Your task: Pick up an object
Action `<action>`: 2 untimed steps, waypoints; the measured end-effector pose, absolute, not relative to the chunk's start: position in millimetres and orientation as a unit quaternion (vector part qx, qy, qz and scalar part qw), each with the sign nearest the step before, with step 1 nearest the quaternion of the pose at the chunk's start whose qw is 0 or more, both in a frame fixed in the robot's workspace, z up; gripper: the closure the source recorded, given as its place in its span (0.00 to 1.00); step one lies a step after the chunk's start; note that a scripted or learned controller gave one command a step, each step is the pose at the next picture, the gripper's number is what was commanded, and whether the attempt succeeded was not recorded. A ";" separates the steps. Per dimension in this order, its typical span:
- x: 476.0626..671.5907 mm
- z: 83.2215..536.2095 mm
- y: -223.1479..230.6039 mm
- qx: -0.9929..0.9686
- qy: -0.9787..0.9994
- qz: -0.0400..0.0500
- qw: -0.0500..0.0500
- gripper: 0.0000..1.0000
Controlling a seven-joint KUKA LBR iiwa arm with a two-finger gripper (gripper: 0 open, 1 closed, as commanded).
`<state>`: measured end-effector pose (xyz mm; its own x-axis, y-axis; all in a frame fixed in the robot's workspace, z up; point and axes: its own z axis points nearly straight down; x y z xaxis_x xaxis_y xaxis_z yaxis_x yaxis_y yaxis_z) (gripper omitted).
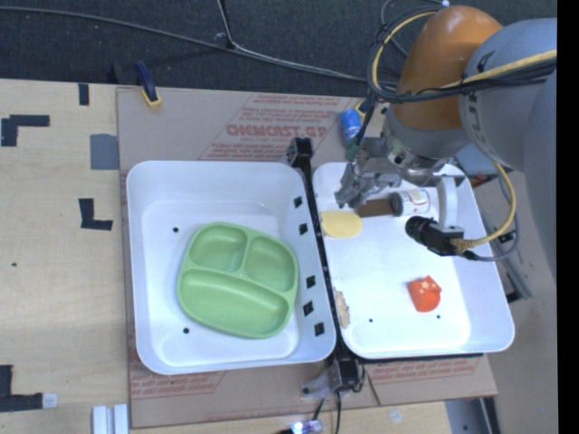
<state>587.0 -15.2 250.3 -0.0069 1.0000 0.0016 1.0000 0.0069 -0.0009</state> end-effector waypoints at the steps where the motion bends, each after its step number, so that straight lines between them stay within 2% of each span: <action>1: 595.3 235.0 34.4 -0.705 -0.709 0.001 0.001 1.00; 2: 600.0 234.4 92.8 -0.705 -0.709 0.000 0.001 1.00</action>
